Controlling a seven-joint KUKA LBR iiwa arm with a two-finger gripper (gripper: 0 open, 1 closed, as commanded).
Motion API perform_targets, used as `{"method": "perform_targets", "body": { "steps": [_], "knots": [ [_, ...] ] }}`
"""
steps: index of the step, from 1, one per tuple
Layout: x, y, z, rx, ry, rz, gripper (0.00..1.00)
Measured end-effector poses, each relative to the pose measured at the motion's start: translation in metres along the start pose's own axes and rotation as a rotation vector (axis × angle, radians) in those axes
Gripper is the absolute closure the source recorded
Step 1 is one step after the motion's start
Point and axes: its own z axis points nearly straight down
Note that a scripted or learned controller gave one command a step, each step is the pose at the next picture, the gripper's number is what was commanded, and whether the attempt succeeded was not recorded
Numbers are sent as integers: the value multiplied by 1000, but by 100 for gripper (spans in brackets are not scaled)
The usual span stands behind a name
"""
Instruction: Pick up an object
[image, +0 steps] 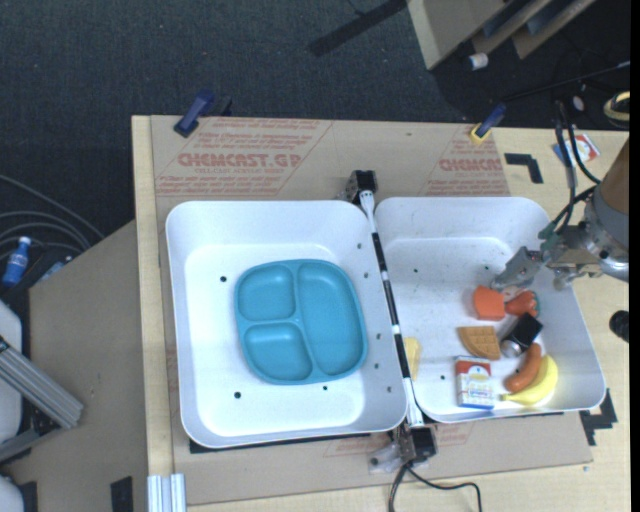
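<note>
Claw (527, 266) hangs at the right of the frame, over the upper right part of the right bin (440, 215); its fingers stand apart with nothing between them. Just below it and slightly left lies the orange piece (489, 302), the nearest thing to take, with a small red piece (523, 301) touching its right side. Further down the frame sit a waffle-like wedge (480, 342), a black cylinder (520, 331), a sausage (527, 368), a banana (541, 384) and a small carton (474, 384). The left bin (200, 240) holds a blue divided tray (299, 320). A short drop toward lower left looks enough.
</note>
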Motion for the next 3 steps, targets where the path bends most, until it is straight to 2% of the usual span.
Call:
{"method": "perform_targets", "body": {
  "steps": [1, 2, 3],
  "knots": [
    [-19, 20, 108, -11, 0, -4, 0],
    [-19, 20, 99, -10, 1, -3, 100],
    [-13, 20, 99, -6, 12, -8, 0]
  ]
}}
